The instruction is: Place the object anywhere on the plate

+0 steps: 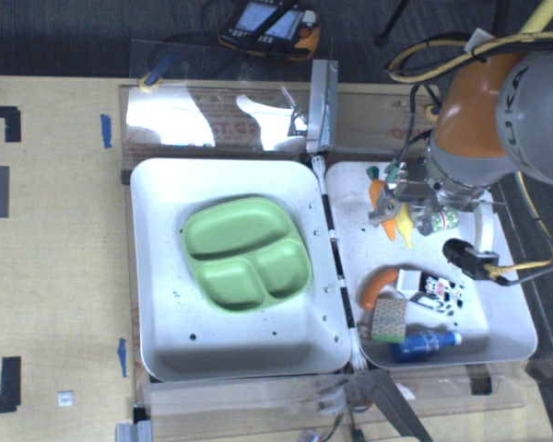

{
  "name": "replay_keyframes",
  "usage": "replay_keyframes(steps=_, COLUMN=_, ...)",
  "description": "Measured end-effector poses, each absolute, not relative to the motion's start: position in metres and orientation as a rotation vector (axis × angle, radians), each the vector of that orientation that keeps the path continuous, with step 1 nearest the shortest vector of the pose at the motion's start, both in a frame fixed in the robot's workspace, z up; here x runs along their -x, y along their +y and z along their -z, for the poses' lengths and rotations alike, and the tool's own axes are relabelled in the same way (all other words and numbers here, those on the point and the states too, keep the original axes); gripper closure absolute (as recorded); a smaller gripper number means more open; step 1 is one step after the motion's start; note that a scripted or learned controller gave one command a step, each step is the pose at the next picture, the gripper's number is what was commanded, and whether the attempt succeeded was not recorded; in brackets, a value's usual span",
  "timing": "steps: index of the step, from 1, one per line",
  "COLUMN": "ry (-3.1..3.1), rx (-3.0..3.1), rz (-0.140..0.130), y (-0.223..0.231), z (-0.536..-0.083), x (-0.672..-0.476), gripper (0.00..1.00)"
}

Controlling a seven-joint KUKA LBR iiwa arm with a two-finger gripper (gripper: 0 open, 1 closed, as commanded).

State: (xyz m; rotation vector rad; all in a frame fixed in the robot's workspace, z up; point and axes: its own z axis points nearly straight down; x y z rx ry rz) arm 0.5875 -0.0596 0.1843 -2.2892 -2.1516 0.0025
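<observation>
Camera view, looking down at a slant: the grey arm with its orange band (pixel 470 99) comes in from the right and hangs over the far part of the right bin (pixel 511 334). The pincer (pixel 407 212) sits low there, right among a small cluster of toys. A carrot (pixel 384 212) lies just to its left, touching or nearly so, and a yellow piece (pixel 404 226) pokes out directly beneath it. I cannot tell from here whether the pincer is wide or narrow, or whether anything sits between its tips, because the wrist and the toys crowd together.

Nearer the front edge than the pincer, well apart from it, an orange rounded thing (pixel 379 284) rests beside a black-and-white spotted card (pixel 436 292). Further forward still lie a speckled tan sponge (pixel 389 319) and a blue bottle (pixel 425 343) on its side, the sponge touching the bottle.

Off to the pincer's left, across the divider between the bins, the left bin (pixel 157 247) holds a green plate (pixel 247 251) with three compartments, lying flat in the middle. A black cable plug (pixel 468 256) dangles just to the right of the pincer and a little nearer.
</observation>
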Motion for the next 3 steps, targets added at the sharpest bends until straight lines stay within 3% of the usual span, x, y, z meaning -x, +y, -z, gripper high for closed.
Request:
replay_keyframes(steps=1, ry=-2.049, rx=2.378, rz=-0.003, y=0.0088, z=-0.184, x=-0.5744, gripper=1.0)
replay_keyframes(steps=2, ry=-2.049, rx=2.378, rz=-0.002, y=0.0088, z=-0.1841, x=-0.5745, gripper=0.0)
replay_keyframes(steps=3, ry=-2.052, rx=2.376, rz=-0.001, y=0.0098, z=-0.1938, x=-0.5751, gripper=1.0)
